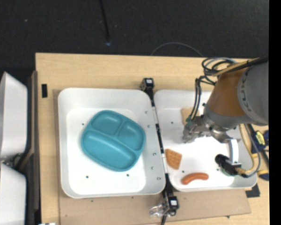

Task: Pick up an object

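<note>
Below gripper, apart: orange wedge, sausage; jaw state unclear.

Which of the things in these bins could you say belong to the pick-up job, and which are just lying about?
Belonging to the job:
- gripper, low in the right bin
- waffle piece, a candidate to pick
- sausage, another candidate
- tan piece by the arm, partly hidden

Lying about:
- blue tray in the left bin, far from the gripper
- cables on the bench
</note>
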You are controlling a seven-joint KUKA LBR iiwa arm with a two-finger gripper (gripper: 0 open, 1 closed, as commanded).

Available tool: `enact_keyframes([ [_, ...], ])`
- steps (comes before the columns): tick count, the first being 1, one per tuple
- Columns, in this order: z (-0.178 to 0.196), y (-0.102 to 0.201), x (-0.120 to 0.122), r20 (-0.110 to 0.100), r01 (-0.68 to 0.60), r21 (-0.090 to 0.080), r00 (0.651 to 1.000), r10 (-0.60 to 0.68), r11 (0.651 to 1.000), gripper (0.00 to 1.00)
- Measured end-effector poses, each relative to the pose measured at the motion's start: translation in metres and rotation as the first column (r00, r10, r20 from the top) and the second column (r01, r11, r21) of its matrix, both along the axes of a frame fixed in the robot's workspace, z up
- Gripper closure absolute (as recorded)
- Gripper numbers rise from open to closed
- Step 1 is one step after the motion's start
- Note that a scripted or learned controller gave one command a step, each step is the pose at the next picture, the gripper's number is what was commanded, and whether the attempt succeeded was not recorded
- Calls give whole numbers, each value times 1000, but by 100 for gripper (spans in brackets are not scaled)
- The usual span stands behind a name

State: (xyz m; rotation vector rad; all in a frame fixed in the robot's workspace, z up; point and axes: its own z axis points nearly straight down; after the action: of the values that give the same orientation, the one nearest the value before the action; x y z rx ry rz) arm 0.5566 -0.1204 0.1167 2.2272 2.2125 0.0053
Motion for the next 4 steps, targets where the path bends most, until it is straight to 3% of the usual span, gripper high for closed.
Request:
enact_keyframes([
  [2, 111, -12, 12, 2, -9, -2, 1000, 9, 1000, 100],
  [3, 131, -13, 13, -1, -10, -1, 1000, 10, 1000, 100],
  [4, 127, 48, 25, -2, -14, 0, 1000, 14, 1000, 100],
])
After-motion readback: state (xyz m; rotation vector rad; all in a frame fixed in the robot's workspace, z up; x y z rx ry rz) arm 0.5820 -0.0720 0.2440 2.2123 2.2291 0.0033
